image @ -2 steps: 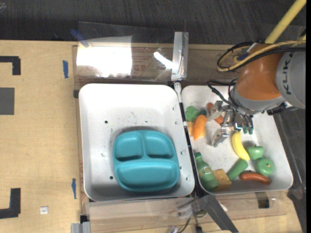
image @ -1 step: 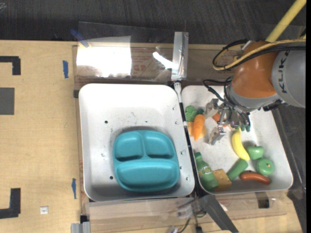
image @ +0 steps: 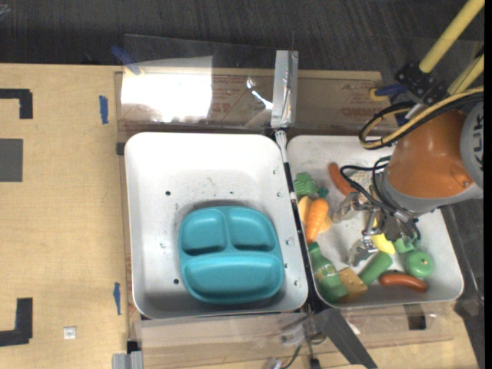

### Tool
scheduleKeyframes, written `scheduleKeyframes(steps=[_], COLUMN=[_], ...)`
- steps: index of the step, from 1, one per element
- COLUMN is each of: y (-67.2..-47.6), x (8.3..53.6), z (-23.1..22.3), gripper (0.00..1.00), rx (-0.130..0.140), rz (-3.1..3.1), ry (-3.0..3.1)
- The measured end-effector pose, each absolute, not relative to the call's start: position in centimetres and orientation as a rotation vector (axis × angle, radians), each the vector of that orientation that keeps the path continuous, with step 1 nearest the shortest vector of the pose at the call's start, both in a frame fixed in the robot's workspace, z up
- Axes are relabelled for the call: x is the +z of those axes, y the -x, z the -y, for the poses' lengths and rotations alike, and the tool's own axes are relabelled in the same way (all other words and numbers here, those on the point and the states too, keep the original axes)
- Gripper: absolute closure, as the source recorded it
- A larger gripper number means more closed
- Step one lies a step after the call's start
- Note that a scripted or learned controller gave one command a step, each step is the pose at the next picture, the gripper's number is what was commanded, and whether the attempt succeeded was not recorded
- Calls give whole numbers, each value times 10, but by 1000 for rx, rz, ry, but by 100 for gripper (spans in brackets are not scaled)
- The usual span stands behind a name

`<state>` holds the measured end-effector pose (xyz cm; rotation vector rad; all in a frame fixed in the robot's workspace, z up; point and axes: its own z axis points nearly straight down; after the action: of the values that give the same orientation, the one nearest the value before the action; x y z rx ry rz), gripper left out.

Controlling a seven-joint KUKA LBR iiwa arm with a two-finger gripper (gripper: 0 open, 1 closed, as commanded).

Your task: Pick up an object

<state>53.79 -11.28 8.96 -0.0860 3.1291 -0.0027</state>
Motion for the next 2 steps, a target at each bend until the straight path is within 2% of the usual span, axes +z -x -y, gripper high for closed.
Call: scheduleKeyframes(steps=[1,2], y=[-624,-582], x=[102,89], z=[135,159], gripper=[0,0], rx=[0,1], rz=[-3118,-3105], ry=[-293,-403])
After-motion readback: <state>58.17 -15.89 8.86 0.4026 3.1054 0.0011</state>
